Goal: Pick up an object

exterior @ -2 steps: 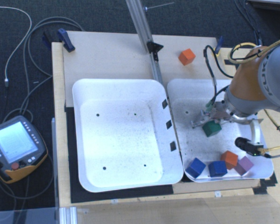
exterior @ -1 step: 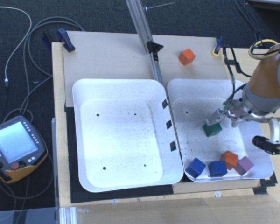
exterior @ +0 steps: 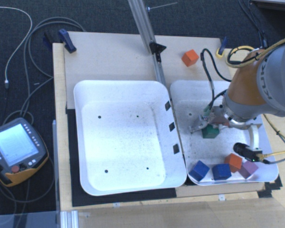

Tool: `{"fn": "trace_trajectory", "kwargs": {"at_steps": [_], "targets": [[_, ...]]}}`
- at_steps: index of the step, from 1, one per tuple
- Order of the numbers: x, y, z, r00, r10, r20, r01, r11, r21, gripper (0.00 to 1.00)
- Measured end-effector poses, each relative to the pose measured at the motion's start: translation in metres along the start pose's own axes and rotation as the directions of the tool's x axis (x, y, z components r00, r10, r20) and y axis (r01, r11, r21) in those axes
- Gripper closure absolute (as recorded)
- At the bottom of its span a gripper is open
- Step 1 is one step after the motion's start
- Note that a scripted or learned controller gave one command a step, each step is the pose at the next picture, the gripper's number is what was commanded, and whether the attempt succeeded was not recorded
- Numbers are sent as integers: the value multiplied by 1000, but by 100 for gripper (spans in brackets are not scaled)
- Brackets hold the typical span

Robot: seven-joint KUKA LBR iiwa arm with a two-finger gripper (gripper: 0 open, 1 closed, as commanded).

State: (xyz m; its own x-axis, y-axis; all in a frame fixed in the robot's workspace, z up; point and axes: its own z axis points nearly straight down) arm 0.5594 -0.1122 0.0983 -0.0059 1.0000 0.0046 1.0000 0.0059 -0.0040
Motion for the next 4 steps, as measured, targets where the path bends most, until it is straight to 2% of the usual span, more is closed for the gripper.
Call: {"fn": "trace_trajectory", "kwargs": {"at_steps": [1,2,3,4], "targets": [[-37,24,-47,1000,7,8,-7,1000,-11,0],[19,41,-33,1000,-1,3,1,1000,-6,0],[-6,-12,1,1000,9,3,-10,1000,4,0],[-4,-9,-12,1000,5,3,-5,1000,-5,100]]}}
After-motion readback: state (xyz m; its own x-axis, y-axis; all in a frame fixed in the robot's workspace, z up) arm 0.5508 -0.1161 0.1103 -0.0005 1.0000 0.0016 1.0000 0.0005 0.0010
